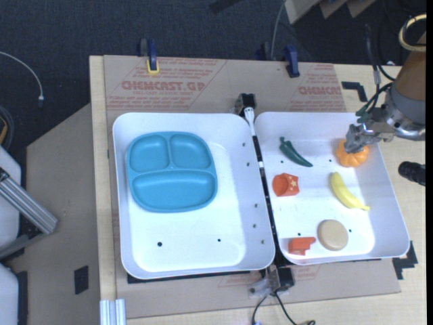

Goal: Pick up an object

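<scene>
My gripper (356, 143) hangs at the far right of the right bin (385, 246), right over a small orange pumpkin-like toy (354, 156) and touching its top. In the same bin lie a green pepper (294, 152), a red toy (286, 184), a yellow banana (346, 191), a tan round bun (333, 235) and an orange-red piece (302, 244). The fingers point down onto the orange toy, and their spacing is hidden by the wrist.
The left bin (189, 249) holds a blue divided plate (172, 171) in its upper left part. Blue clamps (151, 55) stand on the bench's far edge. A black divider strip (258, 164) runs between the bins.
</scene>
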